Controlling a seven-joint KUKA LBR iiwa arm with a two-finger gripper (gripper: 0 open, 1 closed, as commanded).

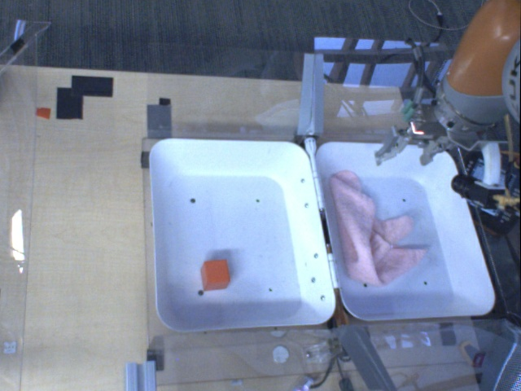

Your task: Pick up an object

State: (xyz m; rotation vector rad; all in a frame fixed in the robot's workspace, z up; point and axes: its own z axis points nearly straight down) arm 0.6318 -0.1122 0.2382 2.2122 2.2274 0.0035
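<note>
Camera view: the gripper (409, 147) hangs over the far edge of the right bin (464, 300), carried by the arm (480, 55) entering from the right. Its two fingers are spread apart with nothing between them, so the tool is released. The cloth (370, 235), a crumpled pink piece, lies in the same bin just below and slightly left of the gripper, nearer the camera, running from a narrow end close under the gripper to a wider folded mass farther down. The block (216, 274), small and orange, sits far to the gripper's left in the left bin (175, 218), well apart from the tool. The cloth is judged the nearer target. To do the approach well, move the gripper toward the camera until it stands over a raised fold, not over the flat margin. Align the fingers across the ridge of the fold, descend with them fully spread, and close only once the fabric lies between them. A shallow descent is likely to pinch too little fabric and lose the cloth on the lift.
</note>
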